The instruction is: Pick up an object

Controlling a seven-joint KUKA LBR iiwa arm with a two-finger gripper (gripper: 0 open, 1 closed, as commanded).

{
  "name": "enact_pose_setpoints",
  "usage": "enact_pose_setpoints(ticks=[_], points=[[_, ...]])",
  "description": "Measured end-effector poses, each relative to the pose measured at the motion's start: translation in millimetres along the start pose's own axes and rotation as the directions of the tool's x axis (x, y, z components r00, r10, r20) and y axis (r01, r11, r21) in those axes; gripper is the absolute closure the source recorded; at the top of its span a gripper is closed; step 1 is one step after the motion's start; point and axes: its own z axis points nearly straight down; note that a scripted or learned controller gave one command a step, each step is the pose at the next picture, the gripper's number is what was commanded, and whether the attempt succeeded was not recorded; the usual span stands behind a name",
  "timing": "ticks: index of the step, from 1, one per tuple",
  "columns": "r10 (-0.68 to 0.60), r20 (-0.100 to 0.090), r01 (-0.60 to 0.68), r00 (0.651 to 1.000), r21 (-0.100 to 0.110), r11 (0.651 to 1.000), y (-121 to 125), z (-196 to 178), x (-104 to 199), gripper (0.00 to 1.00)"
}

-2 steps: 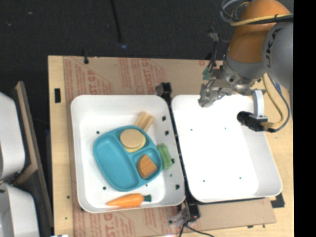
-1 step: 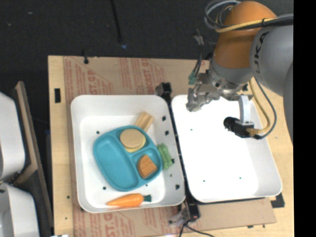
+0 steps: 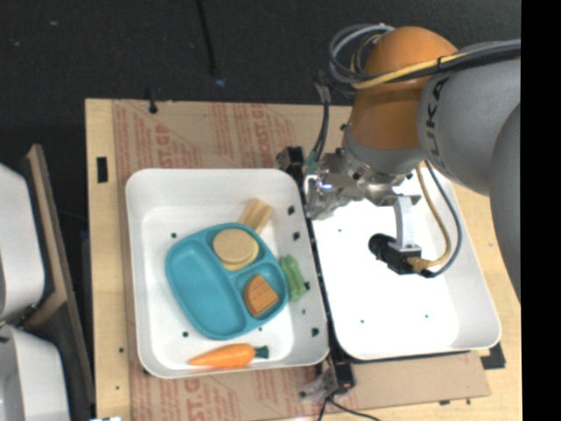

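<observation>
One gripper (image 3: 326, 189) hangs over the seam between the two bins, at their far edge. From this angle I cannot tell whether it is spread or closed, and nothing shows in its grasp.

Nearest to it is a wooden block (image 3: 256, 213), lying in the left bin (image 3: 151, 323) toward that bin's far right corner and touching the far end of a blue tray (image 3: 206, 292). On the tray sit a round biscuit (image 3: 237, 246) and a brown toast piece (image 3: 261, 295). A green piece (image 3: 292, 277) lies along the bin's right wall, and a carrot (image 3: 226, 356) along its near edge.

The step appears to be the approach, with no object picked yet. The next move calls for shifting left over one item, probably the block, then descending squarely.
</observation>
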Motion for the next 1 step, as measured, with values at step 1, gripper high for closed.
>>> enact_pose_setpoints(ticks=[1], points=[[-0.001,0.000,0.001,1.000,0.000,1.000,-19.4,-3.8,49.8,1.00]])
